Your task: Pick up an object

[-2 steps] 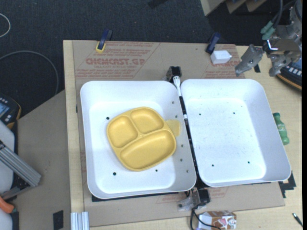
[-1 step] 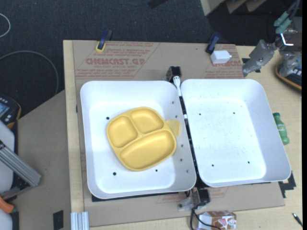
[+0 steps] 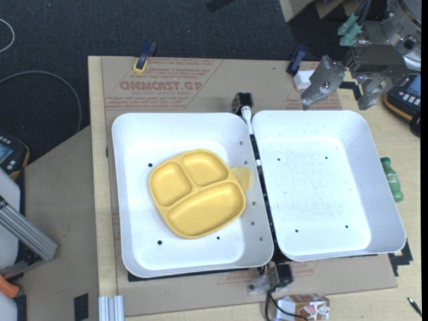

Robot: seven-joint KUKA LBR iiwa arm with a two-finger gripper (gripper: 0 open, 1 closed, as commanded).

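A yellow divided plate [image 3: 196, 192] with three compartments lies in the left white bin [image 3: 134, 139], a little right of its middle. A small flat yellow piece [image 3: 242, 176] pokes out from under the plate's right edge. My gripper [image 3: 341, 91] hangs above the far edge of the right white bin [image 3: 361, 152], well away from the plate. Its two fingers [image 3: 317, 85] stand spread apart with nothing between them.
Both bins rest on a brown cardboard sheet [image 3: 167, 82]. A black clamp [image 3: 242, 103] sits at the far end of the seam between the bins. A green object [image 3: 392, 179] lies just outside the right bin's right rim. Blue clips [image 3: 143, 57] hold the cardboard's far edge.
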